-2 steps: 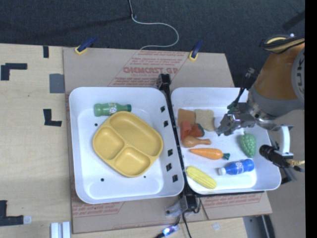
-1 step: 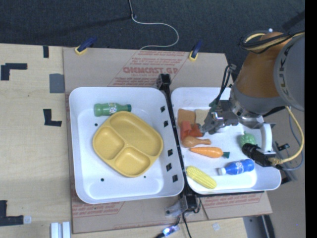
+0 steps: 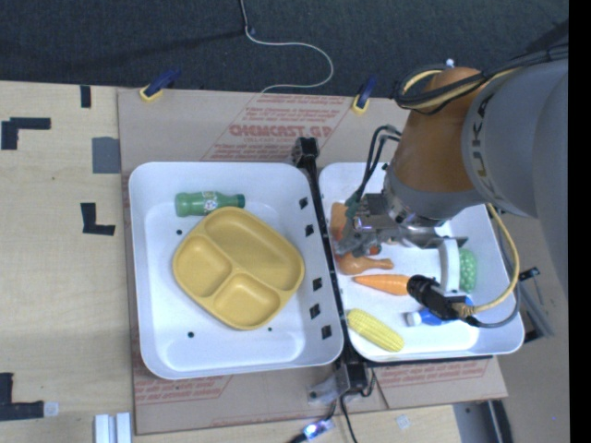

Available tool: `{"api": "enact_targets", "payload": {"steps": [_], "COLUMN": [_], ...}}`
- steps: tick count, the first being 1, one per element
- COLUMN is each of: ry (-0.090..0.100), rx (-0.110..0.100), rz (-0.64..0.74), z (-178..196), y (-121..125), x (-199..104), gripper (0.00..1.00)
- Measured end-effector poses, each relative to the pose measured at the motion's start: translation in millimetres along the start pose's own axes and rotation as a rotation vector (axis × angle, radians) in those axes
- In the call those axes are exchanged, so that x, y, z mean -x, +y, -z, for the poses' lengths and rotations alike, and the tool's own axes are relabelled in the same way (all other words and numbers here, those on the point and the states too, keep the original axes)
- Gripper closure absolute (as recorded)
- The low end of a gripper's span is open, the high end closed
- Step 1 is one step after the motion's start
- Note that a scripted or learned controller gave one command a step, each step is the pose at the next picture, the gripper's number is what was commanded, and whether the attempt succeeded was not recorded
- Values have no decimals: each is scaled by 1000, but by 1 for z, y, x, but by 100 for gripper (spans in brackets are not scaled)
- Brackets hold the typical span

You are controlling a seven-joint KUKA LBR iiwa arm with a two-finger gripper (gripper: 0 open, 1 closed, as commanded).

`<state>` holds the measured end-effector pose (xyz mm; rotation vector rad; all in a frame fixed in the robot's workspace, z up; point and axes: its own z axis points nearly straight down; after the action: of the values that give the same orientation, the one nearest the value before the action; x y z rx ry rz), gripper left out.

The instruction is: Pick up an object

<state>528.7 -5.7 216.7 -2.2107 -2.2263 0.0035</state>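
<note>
White plastic formed both shallow bins, set side by side on a cardboard-covered bench [image 3: 185, 123]. In the left bin [image 3: 152, 340] lay a smooth yellow tray [image 3: 238, 266] moulded into three compartments, with a green bottle [image 3: 209, 202] on its side just beyond the tray's far edge. The right bin [image 3: 499, 340] held toy food: a bumpy yellow corn cob [image 3: 374, 329] near the front wall, a tapered orange carrot [image 3: 381, 283], a tan drumstick-shaped piece [image 3: 362, 264] just above it, and a knobbly green item [image 3: 469, 268] toward the right side. A small blue-and-white thing [image 3: 425, 317] lay near the carrot, partly hidden by a black cable fitting. The jaws [image 3: 355, 230] sat low over the right bin's left part, above the drumstick piece; whether they were spread or pressed together I could not tell, and nothing showed between them
</note>
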Motion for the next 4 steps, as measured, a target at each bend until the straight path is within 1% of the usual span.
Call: {"api": "enact_targets", "payload": {"steps": [1,2,3,4], "ry": [0,-3,-3,-1], "rx": [0,0,0,1], "rz": [0,-6,-5,-4], "z": [12,7,-3,14], "y": [-15,-17,-8,-4], "x": [-41,-37,-40,-46], "gripper": [100,100,100,100]}}
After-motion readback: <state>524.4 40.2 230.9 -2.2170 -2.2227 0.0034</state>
